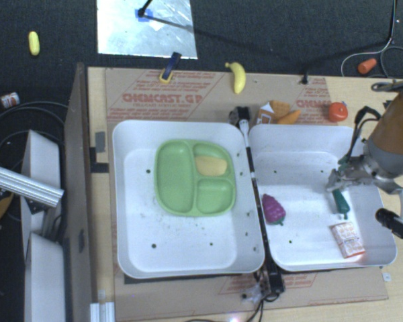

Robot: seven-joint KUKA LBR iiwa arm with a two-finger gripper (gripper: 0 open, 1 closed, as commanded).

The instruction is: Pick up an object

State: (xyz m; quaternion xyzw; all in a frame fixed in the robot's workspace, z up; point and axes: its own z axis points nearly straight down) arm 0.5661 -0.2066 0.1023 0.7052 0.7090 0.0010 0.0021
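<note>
My gripper (340,182) hangs over the right part of the right bin (302,156), with the grey arm and its orange band coming in from the right edge. A short green object (341,203) lies just below the gripper and touches or nearly touches it. A purple grape-like object (274,209) rests near the bin's left wall. A small white and red packet (347,239) lies by the bin's front right corner. In the left bin (138,180) a green divided plate (181,180) carries a yellow item (211,164) in its upper right compartment.
Behind the bins on the cardboard lie a yellow banana (238,78), an orange piece (284,115) and a red round object (336,112). A black divider strip (253,180) runs between the bins. Cables and a foil sheet (146,19) lie on the dark floor beyond.
</note>
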